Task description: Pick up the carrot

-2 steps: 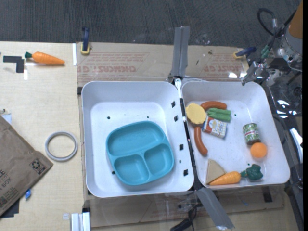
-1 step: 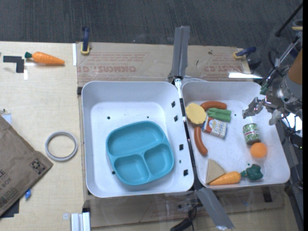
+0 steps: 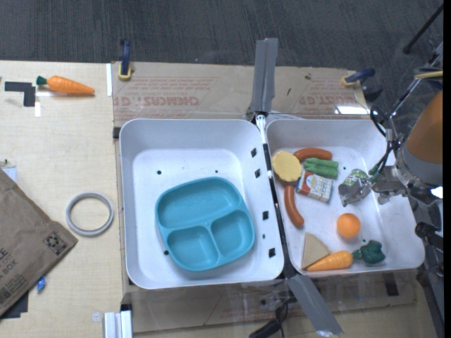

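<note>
the right bin (image 3: 394, 146) contains the carrot (image 3: 330, 260), lying near the front wall with its tip toward the left bin (image 3: 134, 189), touching a tan wedge (image 3: 313, 247) and just beside a green broccoli piece (image 3: 371, 252). an orange ball (image 3: 348, 225) sits just behind the carrot. further back lie two sausages (image 3: 294, 206), a yellow disc (image 3: 287, 166), a small carton (image 3: 316, 186) and a green vegetable (image 3: 320, 166). the gripper (image 3: 356, 186) hangs over the middle of the right bin, apart from the carrot; whether the fingers are wide or narrow cannot be told. the left bin holds a blue divided plate (image 3: 204, 222). a second carrot (image 3: 65, 85) and a tape ring (image 3: 89, 213) lie on the surface (image 3: 56, 153).
</note>
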`<state>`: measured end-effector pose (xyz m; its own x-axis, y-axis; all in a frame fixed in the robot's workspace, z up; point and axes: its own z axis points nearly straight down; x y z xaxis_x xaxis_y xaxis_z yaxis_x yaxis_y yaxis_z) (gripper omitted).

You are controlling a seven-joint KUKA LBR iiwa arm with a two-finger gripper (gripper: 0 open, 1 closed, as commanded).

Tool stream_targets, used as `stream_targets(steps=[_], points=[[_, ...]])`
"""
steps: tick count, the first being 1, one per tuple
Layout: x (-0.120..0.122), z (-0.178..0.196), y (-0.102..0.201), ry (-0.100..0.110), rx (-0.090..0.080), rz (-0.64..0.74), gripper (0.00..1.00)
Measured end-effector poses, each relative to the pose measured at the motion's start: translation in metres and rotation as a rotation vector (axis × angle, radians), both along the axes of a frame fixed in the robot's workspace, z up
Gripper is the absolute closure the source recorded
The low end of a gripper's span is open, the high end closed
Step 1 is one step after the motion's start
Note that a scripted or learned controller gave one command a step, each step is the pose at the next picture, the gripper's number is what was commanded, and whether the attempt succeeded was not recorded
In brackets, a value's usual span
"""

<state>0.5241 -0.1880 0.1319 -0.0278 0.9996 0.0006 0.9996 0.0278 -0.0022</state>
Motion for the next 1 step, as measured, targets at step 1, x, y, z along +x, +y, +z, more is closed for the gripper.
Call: stream_targets(steps=[1], points=[[-0.0475,-0.0415,0.0247,0.002,0.0,-0.195,0.0]])
